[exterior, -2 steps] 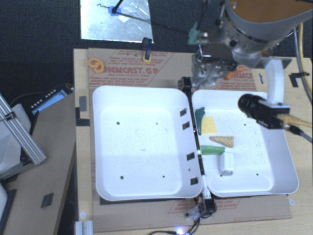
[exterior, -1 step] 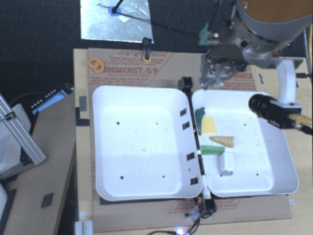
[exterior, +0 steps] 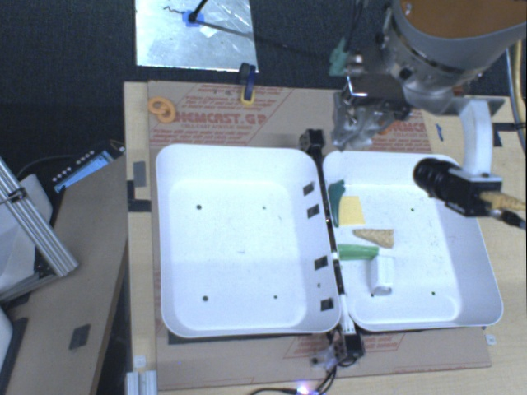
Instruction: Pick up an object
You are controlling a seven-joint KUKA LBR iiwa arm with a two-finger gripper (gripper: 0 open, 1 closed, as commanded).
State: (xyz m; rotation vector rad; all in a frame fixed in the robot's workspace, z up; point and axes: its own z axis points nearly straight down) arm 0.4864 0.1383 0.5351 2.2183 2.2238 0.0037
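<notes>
The right bin point(exterior: 461, 303) holds a yellow block point(exterior: 352, 211), a dark green piece point(exterior: 336, 196) against its left wall, a tan wedge point(exterior: 375, 237), a green stick point(exterior: 356, 253) and a white cylinder point(exterior: 381, 275). My gripper point(exterior: 356, 132) hangs high above the far left corner of that bin, over the cardboard just behind its rim. It is well above all the objects, and nothing shows between its fingers.
The left bin point(exterior: 239, 237) sits beside the right one, joined by black clips point(exterior: 317, 212). A black camera-like cylinder point(exterior: 449, 183) juts over the right bin's far right side. A yellow ring point(exterior: 162, 109) and a blue-yellow clamp point(exterior: 246, 85) lie on the cardboard behind.
</notes>
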